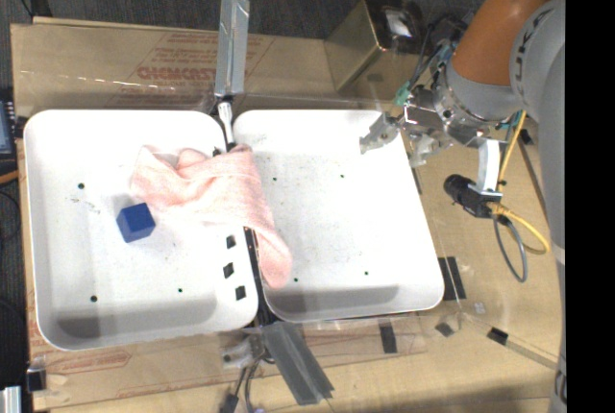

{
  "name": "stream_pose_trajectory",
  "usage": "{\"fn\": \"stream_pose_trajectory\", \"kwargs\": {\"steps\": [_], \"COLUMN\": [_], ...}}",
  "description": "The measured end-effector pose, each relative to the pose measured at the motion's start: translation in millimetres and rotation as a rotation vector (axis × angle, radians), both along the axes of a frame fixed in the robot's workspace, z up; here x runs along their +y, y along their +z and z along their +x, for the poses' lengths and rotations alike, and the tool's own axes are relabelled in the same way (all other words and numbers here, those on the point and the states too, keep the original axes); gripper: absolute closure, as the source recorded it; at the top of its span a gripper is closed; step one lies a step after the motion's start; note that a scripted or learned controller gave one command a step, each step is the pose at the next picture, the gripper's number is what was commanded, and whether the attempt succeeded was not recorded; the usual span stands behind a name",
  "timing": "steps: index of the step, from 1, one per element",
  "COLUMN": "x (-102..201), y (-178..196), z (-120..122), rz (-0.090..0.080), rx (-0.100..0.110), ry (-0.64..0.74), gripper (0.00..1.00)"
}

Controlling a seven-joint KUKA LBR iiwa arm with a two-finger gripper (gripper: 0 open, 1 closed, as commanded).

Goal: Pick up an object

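step: gripper point(377, 136) hovering by right bin point(423, 257) edge, can't tell grip | next: heading toward pink cloth point(216, 185)

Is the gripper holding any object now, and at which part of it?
Nothing is held: the gripper hangs over the right bin's corner, apart from cloth and blue cube.

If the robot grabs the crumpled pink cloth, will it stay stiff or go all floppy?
Probably floppy: the crumpled pink cloth already sags in folds and drapes over the divider between the two shallow white bins. It looks light and would likely dangle from wherever it is pinched. It may drag rather than slide if pushed.
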State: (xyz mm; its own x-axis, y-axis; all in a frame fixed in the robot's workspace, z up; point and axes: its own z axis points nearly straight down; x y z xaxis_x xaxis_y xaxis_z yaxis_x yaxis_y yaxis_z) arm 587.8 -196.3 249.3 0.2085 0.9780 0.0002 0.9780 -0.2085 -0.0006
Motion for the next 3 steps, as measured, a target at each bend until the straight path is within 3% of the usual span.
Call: {"fn": "stream_pose_trajectory", "kwargs": {"steps": [1,2,3], "x": [-5.8,-8.7,-2.0], "y": [68.2,37.2,54.1], "z": [-6.6,-56.4,-61.8], "rz": [-0.001,0.0,-0.001], "rx": [-0.001,0.005,0.0], "ry": [0.106,-0.073,-0.039], "gripper": [0.0,0.0,0.0]}}
